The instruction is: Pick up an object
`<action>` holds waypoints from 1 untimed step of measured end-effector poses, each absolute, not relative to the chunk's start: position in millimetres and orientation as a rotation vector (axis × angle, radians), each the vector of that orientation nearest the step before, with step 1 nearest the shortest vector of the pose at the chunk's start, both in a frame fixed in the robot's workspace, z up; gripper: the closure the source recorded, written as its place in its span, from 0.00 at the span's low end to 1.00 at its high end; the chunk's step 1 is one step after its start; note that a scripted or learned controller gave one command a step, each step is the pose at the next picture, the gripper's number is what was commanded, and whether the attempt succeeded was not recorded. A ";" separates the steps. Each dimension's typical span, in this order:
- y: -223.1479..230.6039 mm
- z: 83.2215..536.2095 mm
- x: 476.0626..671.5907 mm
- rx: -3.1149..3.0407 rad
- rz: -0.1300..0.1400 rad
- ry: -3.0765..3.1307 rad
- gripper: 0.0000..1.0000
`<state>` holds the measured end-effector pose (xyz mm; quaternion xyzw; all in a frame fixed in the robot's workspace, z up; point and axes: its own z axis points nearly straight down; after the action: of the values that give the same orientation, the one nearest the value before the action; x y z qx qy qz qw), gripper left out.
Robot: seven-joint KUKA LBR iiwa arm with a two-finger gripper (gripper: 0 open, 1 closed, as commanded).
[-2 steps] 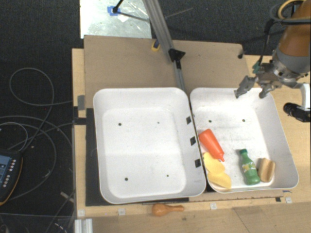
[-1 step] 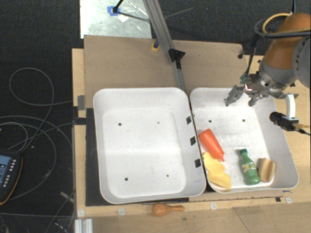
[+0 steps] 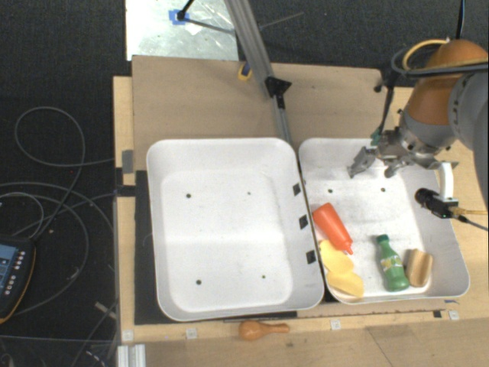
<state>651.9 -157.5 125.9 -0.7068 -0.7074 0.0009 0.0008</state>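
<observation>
Over the far end of the right bin (image 3: 458, 281) my pincer (image 3: 376, 165) hangs with its two fingers spread apart and nothing between them. Every object I might take lies well apart from it, crowded at the near end of that bin: an orange carrot-shaped toy (image 3: 333, 226) leaning against the wall shared with the left bin (image 3: 221, 155), a yellow banana-like piece (image 3: 341, 271) just below and touching it, a green bottle (image 3: 390, 263) with a yellow label lying on its side, and a small tan block (image 3: 418, 267) pressed up beside the bottle.

My worry is the crowding. If I come down on the bottle, one finger would probably have to slide between it and the tan block, and I judge there is no gap there; the finger could land on top of the block and shove both away instead of closing round either. The bottle is round and lying down, so a grip off its middle might squeeze it out sideways. The carrot toy sits so close to the bin wall that a finger could strike the rim before reaching it. The yellow piece looks low and flat, hard to get under. A brown pear-shaped thing (image 3: 263, 328) lies on the bench outside both bins, beyond sensible reach. A short descent would close my fingers on air.
</observation>
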 end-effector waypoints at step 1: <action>-157.7 140.4 654.0 -2.224 -0.004 -2.225 1.00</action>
<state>654.0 -157.7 140.4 -0.7069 -0.7073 -0.0014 -0.0022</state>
